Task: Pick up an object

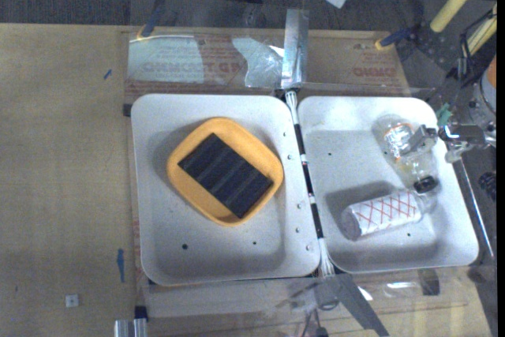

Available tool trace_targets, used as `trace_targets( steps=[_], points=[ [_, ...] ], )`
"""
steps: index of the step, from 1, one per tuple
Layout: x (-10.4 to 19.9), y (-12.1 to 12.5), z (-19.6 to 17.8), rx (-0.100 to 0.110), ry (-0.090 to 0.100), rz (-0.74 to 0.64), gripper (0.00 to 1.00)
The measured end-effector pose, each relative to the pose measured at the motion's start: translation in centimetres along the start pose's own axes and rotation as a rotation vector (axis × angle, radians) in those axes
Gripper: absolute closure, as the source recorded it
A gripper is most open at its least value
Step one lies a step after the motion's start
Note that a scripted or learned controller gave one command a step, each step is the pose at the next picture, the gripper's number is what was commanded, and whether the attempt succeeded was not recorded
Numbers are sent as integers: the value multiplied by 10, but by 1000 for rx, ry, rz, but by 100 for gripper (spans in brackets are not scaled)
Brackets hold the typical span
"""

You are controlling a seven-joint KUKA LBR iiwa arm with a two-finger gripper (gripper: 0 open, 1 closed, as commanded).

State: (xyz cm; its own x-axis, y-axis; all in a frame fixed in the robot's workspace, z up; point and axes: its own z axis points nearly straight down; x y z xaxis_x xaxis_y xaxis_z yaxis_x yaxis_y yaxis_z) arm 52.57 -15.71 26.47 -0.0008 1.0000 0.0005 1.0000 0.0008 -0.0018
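Two items crowd right bin: clear bottle near far-right corner, red-latticed cylinder beside it; pincer state unclear, bottle may slip.

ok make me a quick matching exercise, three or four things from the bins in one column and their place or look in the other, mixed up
Things:
1. orange tray
2. roll
3. clear bottle
4. end effector

Place or look:
A. over the right bin's right rim
B. lying in the right bin's lower part, white with a red lattice
C. in the left bin, with a dark ribbed panel on top
D. in the right bin's upper part, see-through

Pairs: 1-C, 2-B, 3-D, 4-A
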Motion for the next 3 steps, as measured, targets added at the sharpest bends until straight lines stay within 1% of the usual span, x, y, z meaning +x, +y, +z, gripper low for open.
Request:
trace_targets(
  steps=[1,2,3],
  points=[
    [-18,35,129,-1,0,-86,0],
    [-67,84,94,-5,-3,-80,0],
    [-40,94,174,-12,-5,-183,0]
  ],
)
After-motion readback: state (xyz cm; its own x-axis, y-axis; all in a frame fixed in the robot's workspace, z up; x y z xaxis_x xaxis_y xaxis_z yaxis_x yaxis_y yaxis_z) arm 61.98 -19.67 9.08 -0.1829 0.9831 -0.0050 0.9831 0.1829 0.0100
